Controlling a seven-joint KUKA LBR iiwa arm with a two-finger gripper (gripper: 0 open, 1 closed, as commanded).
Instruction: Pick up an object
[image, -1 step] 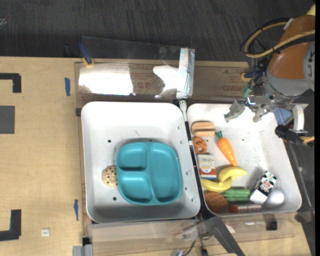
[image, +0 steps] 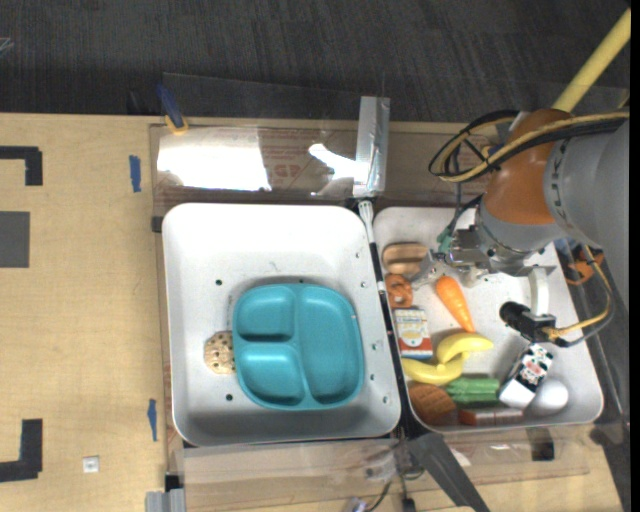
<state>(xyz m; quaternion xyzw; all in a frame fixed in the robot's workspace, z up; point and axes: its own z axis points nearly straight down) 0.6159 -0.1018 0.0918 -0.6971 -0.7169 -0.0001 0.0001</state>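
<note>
The toy carrot (image: 455, 301) is the object nearest the claw (image: 452, 252). It lies in the right bin (image: 585, 385), in the upper middle of the heap, slanting with its thick end up toward the claw and its tip down toward the banana. The claw hangs just above that thick end, close to it. I cannot tell whether it touches the carrot, or whether the claw is apart or together, because the wrist hides it. Nothing is seen clamped in it.

Left of the carrot, along the bin's left wall, sit a brown bun (image: 405, 255), a small orange ring-shaped piece (image: 399, 290) and a little printed carton (image: 412, 331), one below the other. Below the carrot the yellow banana (image: 452, 356) curves across the pile. A green stick-shaped piece (image: 473, 388) lies just under it and a brown round piece (image: 432, 402) is at the bin's lower left corner. A white bottle with black markings (image: 531, 372) lies tilted toward the lower right.

The grey arm (image: 575, 190), with its orange band (image: 520, 190), reaches in over the bin's upper right.

The left bin (image: 270, 245) holds a teal divided plate (image: 297, 343), with a cookie (image: 219, 352) against the plate's left edge. Both bins rest on the tan surface (image: 80, 300).
</note>
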